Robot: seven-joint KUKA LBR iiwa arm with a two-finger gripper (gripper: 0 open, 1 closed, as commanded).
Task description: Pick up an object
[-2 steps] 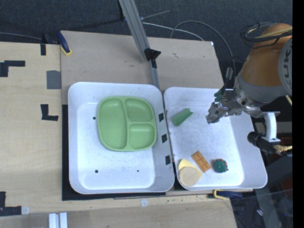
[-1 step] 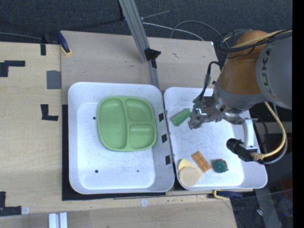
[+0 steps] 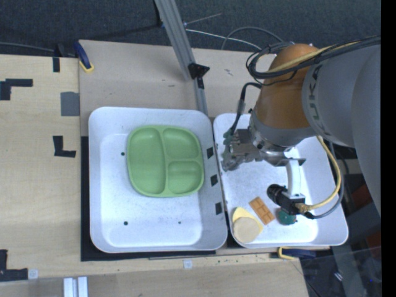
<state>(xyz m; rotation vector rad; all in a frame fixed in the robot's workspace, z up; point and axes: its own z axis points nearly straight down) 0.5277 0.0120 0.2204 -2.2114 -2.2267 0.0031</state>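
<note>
Because the pale round piece (image 3: 245, 226) and waffle-like block (image 3: 262, 210) sit touching at the right bin's (image 3: 328, 231) near edge, a grab could nudge one away; farther back, the gripper (image 3: 234, 154) hangs by the dividing wall, and I cannot tell its jaws' state.

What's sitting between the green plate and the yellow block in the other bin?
In the camera view, between the green plate and the yellow block lie only white bin floor and the two bins' adjoining rims.

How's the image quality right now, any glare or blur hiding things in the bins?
Camera view: even light, no harsh glare on the white bins; green plate is sharp; the arm looms large and soft, and dims the bin floor under the gripper.
</note>
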